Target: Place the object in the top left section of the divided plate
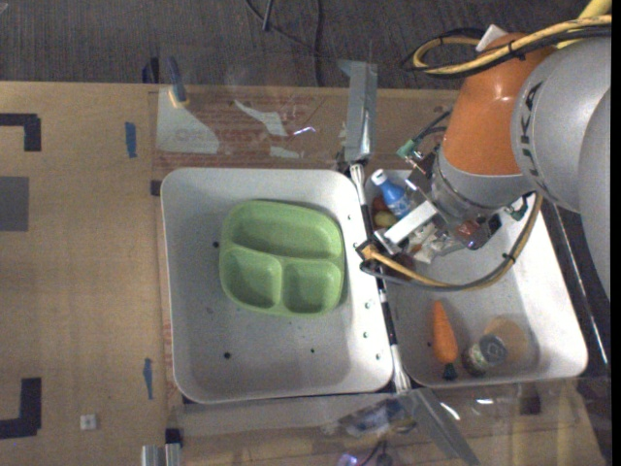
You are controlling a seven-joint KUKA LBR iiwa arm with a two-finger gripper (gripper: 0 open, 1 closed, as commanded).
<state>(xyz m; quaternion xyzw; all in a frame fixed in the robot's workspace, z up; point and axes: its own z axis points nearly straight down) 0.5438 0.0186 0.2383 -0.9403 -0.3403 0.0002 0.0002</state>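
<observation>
Roughly: task object not singled out; candidates in right bin [568, 352]: carrot [443, 331] lying near the front wall, round brownish item [508, 338] just beside it with a small dark-topped piece [484, 354] touching, blue-and-white bottle [391, 194] at the back left corner, red and yellow bits close by, partly hidden under the wrist; divided plate [283, 256], green, sitting in left bin [194, 289], all three sections bare; gripper [412, 233] low over the right bin's left side near the bottle; jaw state cannot be told, nothing seen clamped; orange band above, yellow cable looping under the wrist.
</observation>
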